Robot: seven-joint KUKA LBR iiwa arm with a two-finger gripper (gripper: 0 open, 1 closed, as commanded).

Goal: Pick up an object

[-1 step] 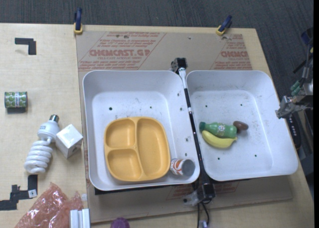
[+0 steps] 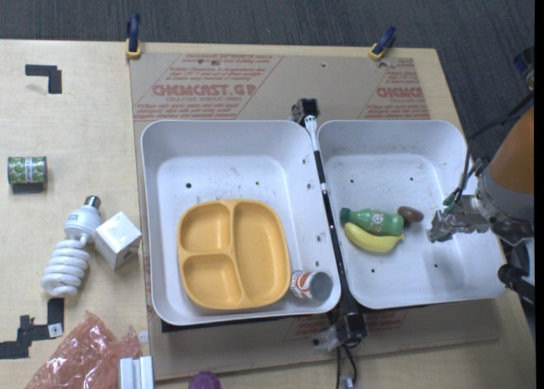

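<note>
The left bin (image 2: 161, 209) holds one yellow three-compartment plate (image 2: 234, 253) and, at its near right corner, one small can (image 2: 309, 285). The right bin (image 2: 442, 281) holds one toy banana (image 2: 372, 239) touching a green bottle (image 2: 376, 221), perhaps plastic. The gripper (image 2: 442, 226) hangs by that bin's right edge. The board (image 2: 204, 81) reads "CHEMCAST".

arm (image 2: 518, 166): cut by right edge | purple object (image 2: 204, 381): cut by bottom edge

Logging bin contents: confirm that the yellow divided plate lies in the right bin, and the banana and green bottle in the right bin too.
One error: the camera view shows the yellow divided plate in the left bin, not the right. The banana and green bottle do lie in the right bin.
</note>
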